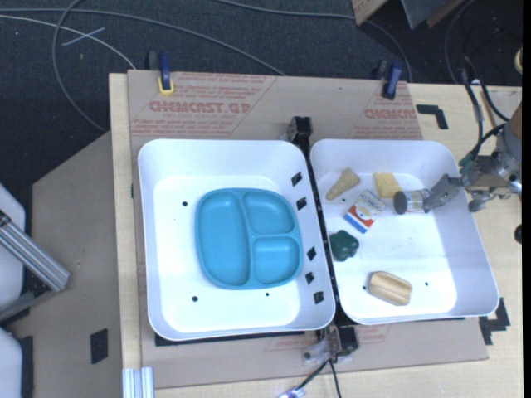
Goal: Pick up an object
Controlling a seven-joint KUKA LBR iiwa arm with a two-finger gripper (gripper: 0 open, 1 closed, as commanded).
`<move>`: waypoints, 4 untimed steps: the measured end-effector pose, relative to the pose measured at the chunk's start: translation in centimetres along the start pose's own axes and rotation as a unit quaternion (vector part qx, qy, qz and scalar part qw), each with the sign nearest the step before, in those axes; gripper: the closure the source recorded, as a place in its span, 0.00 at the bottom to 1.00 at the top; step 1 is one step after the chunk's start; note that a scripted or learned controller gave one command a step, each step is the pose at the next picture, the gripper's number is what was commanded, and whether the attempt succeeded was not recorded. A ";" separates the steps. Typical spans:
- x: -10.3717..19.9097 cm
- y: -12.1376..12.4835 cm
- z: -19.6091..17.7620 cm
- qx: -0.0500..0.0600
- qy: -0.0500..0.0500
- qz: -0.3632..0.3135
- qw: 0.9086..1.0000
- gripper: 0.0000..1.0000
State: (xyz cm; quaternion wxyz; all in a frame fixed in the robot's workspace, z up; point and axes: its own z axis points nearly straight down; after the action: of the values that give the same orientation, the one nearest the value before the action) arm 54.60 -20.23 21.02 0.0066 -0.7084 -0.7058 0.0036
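The right bin (465, 255) holds several small objects: a tan wedge (342, 184), a yellow block (384, 183), a red, white and blue packet (362, 214), a dark green lump (343, 244) and a tan bread-like roll (389, 288). My gripper (408, 201) reaches in from the right at a low slant, over the bin's upper middle. Its tip lies just right of the packet and just below the yellow block. I see nothing lifted from the bin floor.
The left bin (166, 247) holds a blue divided plate (249, 237). Black clips (300, 191) line the divider between the bins. Cables (473, 98) run along the bench's right side, behind the arm (491, 177).
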 end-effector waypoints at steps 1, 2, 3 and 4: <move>0.1 0.3 -0.8 -0.007 -0.002 -0.002 1.000 0.00; -0.6 0.4 3.7 -0.005 -0.001 -0.001 1.000 0.00; 0.0 0.8 8.0 -0.005 -0.001 -0.002 1.000 0.00; 0.0 0.8 12.8 -0.004 -0.001 -0.002 1.000 0.00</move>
State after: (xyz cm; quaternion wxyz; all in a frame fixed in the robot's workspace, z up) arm 55.21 -20.16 8.22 0.0030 -0.7068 -0.7074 0.0009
